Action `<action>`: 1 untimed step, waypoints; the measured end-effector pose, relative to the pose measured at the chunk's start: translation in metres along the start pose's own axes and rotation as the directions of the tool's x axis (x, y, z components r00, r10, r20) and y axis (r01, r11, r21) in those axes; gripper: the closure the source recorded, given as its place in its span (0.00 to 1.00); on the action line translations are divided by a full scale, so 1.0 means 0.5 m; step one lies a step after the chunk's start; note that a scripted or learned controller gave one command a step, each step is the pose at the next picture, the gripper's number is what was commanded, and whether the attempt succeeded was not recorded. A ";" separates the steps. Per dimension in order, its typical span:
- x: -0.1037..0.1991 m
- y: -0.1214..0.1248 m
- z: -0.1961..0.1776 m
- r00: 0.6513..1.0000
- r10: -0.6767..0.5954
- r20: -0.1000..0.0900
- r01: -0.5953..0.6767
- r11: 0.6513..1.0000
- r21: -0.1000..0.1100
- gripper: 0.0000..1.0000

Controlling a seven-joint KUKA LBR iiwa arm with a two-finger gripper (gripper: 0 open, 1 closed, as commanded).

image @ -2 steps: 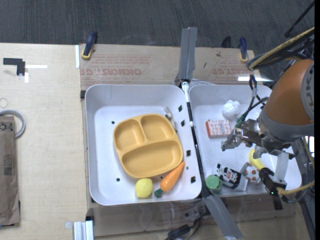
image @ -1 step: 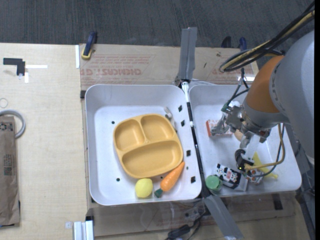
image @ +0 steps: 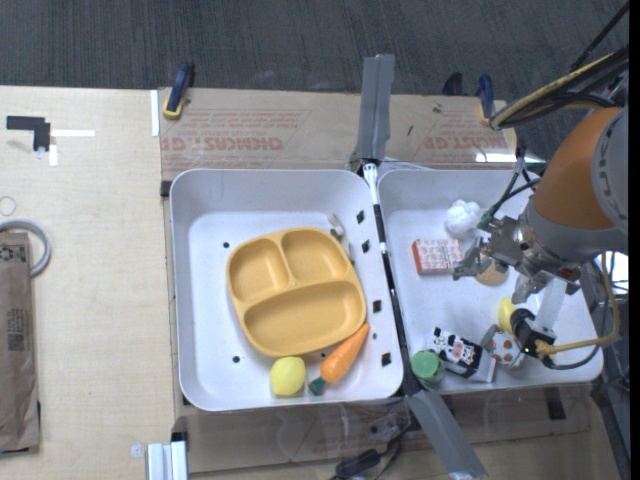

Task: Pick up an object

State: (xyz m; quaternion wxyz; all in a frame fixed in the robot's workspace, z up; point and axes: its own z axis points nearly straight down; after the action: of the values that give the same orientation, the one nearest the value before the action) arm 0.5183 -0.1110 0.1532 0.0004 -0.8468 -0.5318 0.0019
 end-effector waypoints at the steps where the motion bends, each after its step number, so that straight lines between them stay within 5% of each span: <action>1: 0.002 0.084 0.006 0.999 0.035 0.000 -0.035 0.999 0.001 0.00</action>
State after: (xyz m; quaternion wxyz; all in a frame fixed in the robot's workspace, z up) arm 0.5566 -0.1285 0.1499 0.0005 -0.8559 -0.5171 0.0021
